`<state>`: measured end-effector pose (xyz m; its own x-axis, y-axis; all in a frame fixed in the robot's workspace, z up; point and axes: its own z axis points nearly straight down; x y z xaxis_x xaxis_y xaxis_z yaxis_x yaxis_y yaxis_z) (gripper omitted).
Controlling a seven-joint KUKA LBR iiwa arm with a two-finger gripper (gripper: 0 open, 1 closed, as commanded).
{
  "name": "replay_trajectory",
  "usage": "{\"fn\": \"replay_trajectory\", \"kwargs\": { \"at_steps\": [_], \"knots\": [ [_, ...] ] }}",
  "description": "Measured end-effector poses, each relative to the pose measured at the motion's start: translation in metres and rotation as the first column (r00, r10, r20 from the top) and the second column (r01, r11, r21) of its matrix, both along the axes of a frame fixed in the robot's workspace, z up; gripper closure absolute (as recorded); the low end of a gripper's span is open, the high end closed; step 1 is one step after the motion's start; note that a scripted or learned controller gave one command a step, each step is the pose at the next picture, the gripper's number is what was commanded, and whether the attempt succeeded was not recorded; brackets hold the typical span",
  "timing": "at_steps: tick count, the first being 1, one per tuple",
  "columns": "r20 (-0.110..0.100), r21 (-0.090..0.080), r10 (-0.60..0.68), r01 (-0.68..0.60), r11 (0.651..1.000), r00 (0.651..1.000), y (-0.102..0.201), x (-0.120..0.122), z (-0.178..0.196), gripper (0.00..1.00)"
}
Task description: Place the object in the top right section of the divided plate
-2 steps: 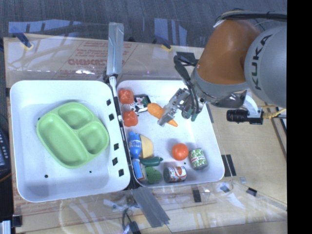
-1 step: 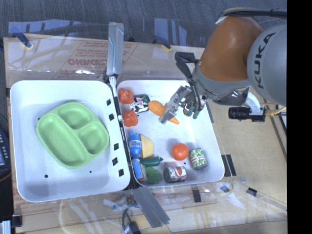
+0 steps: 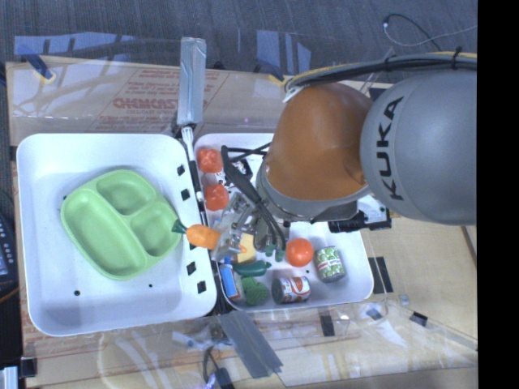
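Observation:
The green divided plate (image 3: 120, 221) lies in the left white bin (image 3: 49, 298), with its three sections bare. An orange toy carrot (image 3: 203, 236) with a green top hangs over the wall between the two bins, just right of the plate's edge. My gripper (image 3: 220, 238) reaches down-left from under the orange wrist band and is shut on the carrot's right end. The big grey and orange arm hides much of the right bin behind it.
The right bin (image 3: 357, 286) holds several items: two red tomatoes (image 3: 209, 159) at its left top, another tomato (image 3: 299, 252), a green can (image 3: 329, 263), a second can (image 3: 290, 288), broccoli (image 3: 255, 292) and a blue piece (image 3: 229, 282).

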<state>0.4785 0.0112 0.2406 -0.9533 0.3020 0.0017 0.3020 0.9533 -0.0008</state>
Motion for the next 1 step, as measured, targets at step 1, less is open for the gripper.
{"fn": "replay_trajectory", "kwargs": {
  "at_steps": [1],
  "knots": [
    [0.000,0.000,-0.001,0.001,1.000,1.000,-0.0004,0.0001,0.0001,0.00]
  ]
}}
